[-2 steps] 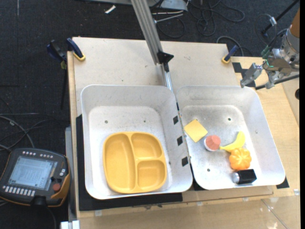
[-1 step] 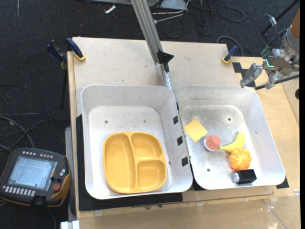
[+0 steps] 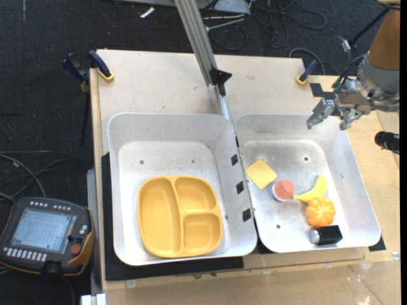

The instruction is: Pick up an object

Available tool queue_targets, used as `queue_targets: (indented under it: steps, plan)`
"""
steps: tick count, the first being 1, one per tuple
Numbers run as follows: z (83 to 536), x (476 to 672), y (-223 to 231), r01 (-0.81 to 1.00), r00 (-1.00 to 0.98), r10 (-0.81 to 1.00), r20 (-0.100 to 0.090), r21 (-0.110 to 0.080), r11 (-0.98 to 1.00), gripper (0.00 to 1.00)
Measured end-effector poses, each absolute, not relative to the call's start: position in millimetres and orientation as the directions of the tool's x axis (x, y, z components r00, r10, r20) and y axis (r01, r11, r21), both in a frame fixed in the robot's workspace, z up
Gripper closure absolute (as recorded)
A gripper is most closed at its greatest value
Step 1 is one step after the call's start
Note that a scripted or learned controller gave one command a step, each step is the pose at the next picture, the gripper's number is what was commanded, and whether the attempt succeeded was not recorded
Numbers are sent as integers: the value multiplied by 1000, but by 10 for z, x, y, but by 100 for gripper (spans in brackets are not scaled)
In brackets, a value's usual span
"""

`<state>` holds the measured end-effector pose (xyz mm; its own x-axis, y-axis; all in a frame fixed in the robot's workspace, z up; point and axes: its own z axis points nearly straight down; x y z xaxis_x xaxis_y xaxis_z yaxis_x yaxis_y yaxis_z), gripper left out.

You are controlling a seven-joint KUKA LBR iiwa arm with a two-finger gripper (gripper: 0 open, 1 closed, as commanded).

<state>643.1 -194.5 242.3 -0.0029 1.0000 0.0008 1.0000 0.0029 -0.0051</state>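
Observation:
In the right bin (image 3: 356,189) lie a pale yellow square block (image 3: 261,173), a small pink round piece (image 3: 283,189), a yellow banana (image 3: 313,190), an orange pumpkin-like toy (image 3: 320,212) and a black and silver cylinder (image 3: 325,235). My gripper (image 3: 331,120) hangs open above the bin's far right corner, with nothing between its two fingers. It stands well back from the objects, which cluster in the bin's near half.
The left bin (image 3: 121,138) holds a yellow divided plate (image 3: 180,216). A slanted metal pole (image 3: 198,33) crosses above the seam between the bins. Clamps sit at the bench's back corners. A teach pendant (image 3: 44,235) lies at the lower left, off the bench.

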Motion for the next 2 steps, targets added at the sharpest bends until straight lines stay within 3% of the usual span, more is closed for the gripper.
queue_targets:
  steps: [2]
  plan:
    - [1491,6323,-1877,1000,0,1000,0,-5,0,0]
